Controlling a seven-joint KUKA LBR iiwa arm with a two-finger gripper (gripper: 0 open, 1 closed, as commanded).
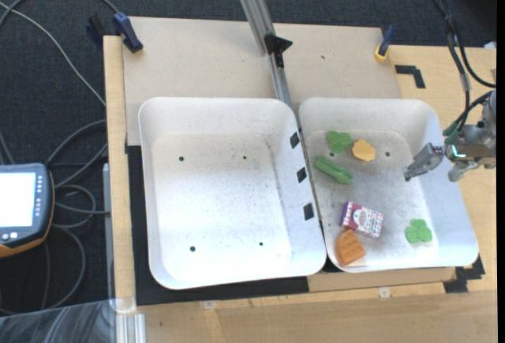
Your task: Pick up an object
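Observation:
The right bin (442, 199) holds several small objects. A green leafy piece (339, 141) and a yellow piece (363, 150) lie at its back. A green stick-shaped piece (334, 170) lies near its left wall. A pink box (362, 220) and an orange block (351, 248) sit at its front left. A green clump (419, 232) rests at the front right. My gripper (440, 168) hangs over the bin's right side, open, with nothing between its fingers (422, 162). It is apart from all the objects.
The left bin (158, 176) stands beside the right one. A metal pole (252, 2) slants up from between the bins. Blue clamps (126, 30) and a yellow clamp (383, 50) hold the board. A pendant (20, 203) lies at far left.

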